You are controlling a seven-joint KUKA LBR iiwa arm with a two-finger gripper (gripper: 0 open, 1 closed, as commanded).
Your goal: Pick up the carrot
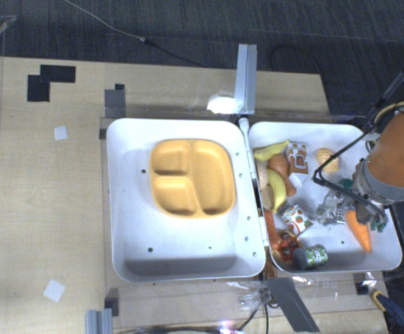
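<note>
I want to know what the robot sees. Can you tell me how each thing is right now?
carrot: lying in the right bin, beside the gripper, not lifted
gripper: low inside the right bin
bananas: lying by the bin's left wall
can: on its side
yellow tray: flat in the left bin, nothing on it

Carrot (360, 234) in right bin (389, 257), beside pincer (337, 211).

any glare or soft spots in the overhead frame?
Camera view: bright glare patch on the bench just above the left bin; soft shadow along that bin's lower wall; gripper and carrot slightly blurred; yellow tray evenly lit.
</note>
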